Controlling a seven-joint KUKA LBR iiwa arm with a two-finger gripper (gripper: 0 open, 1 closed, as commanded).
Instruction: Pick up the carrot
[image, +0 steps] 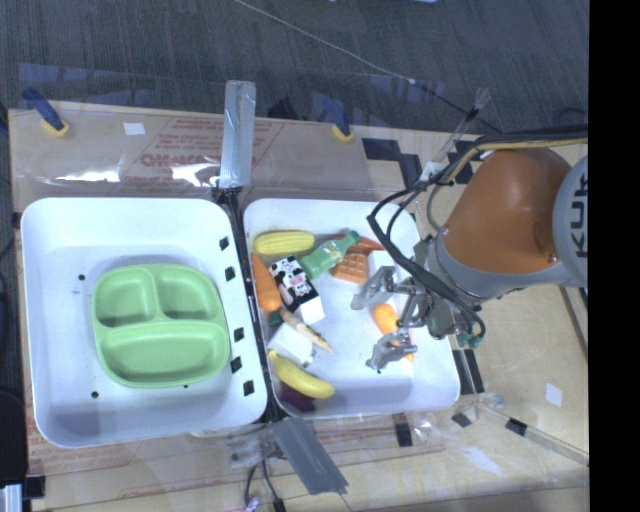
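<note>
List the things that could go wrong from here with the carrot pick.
1. The gripper sits over a small orange piece in the right bin, while a longer orange item that looks like the carrot lies against the bin's left wall. It may grab the wrong thing.
2. The carrot is crowded by the corn and the black-and-white carton, so a grasp there might catch a neighbour.
3. It hugs the wall, leaving little finger room.
</note>
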